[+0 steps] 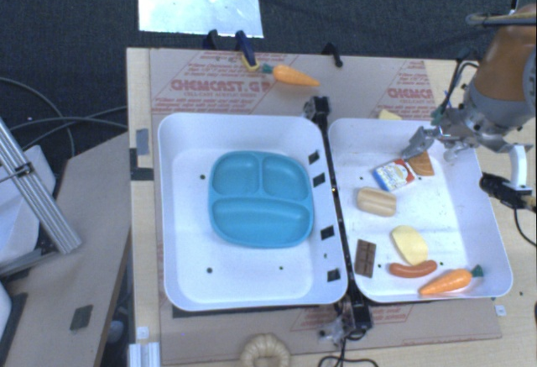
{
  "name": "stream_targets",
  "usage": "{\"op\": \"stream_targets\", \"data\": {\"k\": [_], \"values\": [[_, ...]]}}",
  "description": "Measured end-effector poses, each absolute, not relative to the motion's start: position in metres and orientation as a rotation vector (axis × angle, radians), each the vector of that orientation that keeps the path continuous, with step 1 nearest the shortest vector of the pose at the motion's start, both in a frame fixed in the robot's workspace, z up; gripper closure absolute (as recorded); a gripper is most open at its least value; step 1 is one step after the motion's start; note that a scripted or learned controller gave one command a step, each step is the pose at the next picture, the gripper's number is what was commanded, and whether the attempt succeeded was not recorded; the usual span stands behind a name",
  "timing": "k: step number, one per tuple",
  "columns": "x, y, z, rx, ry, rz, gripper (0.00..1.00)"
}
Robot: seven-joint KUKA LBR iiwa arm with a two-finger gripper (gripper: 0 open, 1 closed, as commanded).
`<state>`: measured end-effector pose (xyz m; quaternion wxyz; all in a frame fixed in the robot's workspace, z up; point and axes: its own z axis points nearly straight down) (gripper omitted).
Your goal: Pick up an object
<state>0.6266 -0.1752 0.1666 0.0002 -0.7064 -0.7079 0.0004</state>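
The hand hangs low over the far end of the right bin, below the arm's orange band. Whether it is open or closed I cannot tell from this slant; nothing can be seen gripped in it.

Just beside its tip lie a small brown toast-like piece and a blue-and-white carton, the two touching or nearly so. Either looks like the likely target, though which one is not clear. Nearer the middle of the bin sits a pale bread roll; further on lie a yellow piece, a chocolate bar, a sausage and a carrot along the near wall. Everything rests on the bin floor.

The left bin holds a blue divided plate. A second carrot lies on the bench beyond the bins.

By my reading, the approach is done, while the grasp and lift are left.
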Motion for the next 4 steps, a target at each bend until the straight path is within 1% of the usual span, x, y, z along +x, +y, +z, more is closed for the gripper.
{"op": "stream_targets", "data": {"k": [1, 2, 3, 4], "values": [[0.624, -0.173, 0.104, -2.219, -2.222, 0.002, 0.00], [0.629, -0.175, 0.094, -2.226, -2.232, -0.007, 0.00], [0.633, -0.175, 0.107, -2.236, -2.240, -0.021, 1.00], [0.639, -0.168, 0.169, -2.221, -2.232, -0.007, 1.00]]}}
